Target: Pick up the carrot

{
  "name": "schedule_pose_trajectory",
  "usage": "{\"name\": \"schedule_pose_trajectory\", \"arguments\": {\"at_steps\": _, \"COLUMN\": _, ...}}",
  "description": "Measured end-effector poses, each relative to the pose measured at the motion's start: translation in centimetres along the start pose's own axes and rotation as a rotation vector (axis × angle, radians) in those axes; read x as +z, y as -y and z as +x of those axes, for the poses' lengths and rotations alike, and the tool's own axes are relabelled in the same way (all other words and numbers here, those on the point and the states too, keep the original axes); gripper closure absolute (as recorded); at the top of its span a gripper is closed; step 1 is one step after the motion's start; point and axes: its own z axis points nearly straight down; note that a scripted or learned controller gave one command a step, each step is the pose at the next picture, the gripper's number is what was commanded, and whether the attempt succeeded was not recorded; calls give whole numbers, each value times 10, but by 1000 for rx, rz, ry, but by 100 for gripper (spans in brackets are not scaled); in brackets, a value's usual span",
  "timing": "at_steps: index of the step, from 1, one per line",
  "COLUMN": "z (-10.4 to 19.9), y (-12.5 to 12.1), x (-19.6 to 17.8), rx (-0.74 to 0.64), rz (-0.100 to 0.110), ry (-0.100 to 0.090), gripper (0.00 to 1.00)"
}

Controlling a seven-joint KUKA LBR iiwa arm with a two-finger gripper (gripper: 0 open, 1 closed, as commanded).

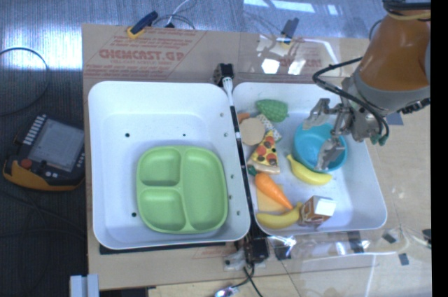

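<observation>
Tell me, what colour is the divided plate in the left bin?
Light green; the divided plate shows clearly in the camera view.

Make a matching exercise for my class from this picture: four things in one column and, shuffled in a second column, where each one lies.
Things:
1. carrot
2. green divided plate
3. blue bowl
4. pizza slice

Places:
A. under the gripper
B. in the left bin
C. just above a banana
D. beside the divider between the bins, above the carrot

Pairs: 1-C, 2-B, 3-A, 4-D
</observation>
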Motion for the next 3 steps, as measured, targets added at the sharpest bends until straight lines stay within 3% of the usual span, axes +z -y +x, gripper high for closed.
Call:
{"name": "schedule_pose_trajectory", "arguments": {"at_steps": 1, "z": 57, "y": -53, "x": 92, "rx": -73, "rz": -3, "ry": -5, "gripper": 0}}
{"name": "schedule_pose_trajectory", "arguments": {"at_steps": 2, "z": 51, "y": -51, "x": 108, "rx": 100, "rz": -5, "ry": 2, "gripper": 0}}
{"name": "schedule_pose_trajectory", "arguments": {"at_steps": 3, "z": 65, "y": -46, "x": 107, "rx": 432, "rz": -2, "ry": 20, "gripper": 0}}
